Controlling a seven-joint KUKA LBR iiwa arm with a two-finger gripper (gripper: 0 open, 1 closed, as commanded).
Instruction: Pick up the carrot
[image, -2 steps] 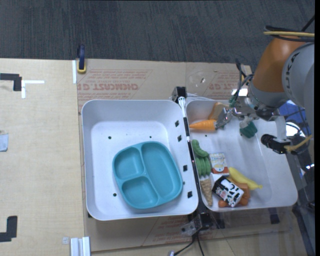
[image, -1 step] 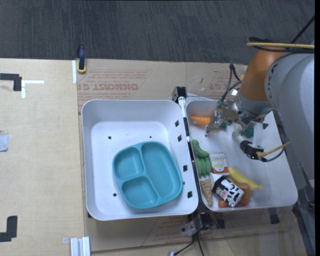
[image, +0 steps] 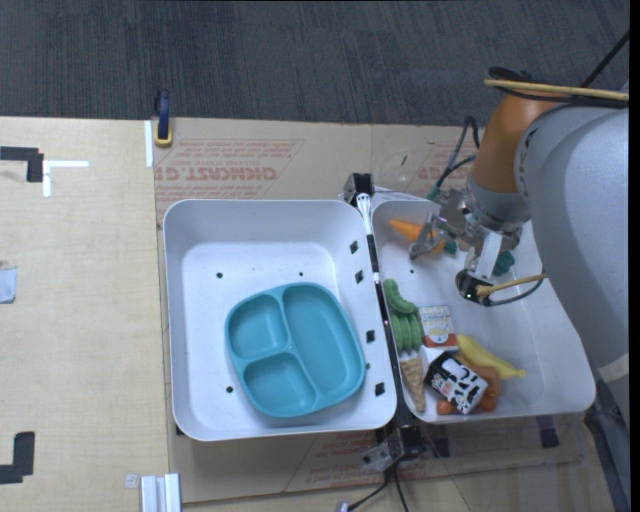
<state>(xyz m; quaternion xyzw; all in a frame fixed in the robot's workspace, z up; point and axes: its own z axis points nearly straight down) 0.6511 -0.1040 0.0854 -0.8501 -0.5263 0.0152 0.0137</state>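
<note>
The carrot (image: 404, 228) is a small orange piece lying in the far left corner of the right bin (image: 545, 335), close to the wall between the bins. My gripper (image: 430, 243) hangs just to the right of it, at the carrot's thicker end, right against it or just above. The arm's grey body and orange band come in from the right and cover the far right part of that bin. Whether the carrot is touched I cannot make out.
A teal divided plate (image: 293, 348) lies in the left bin (image: 200, 300). Along the right bin's left side sit green vegetables (image: 402, 315), a small packet (image: 437, 325), a banana (image: 490, 358), a black-and-white carton (image: 458, 383) and a pale stick (image: 412, 380).
</note>
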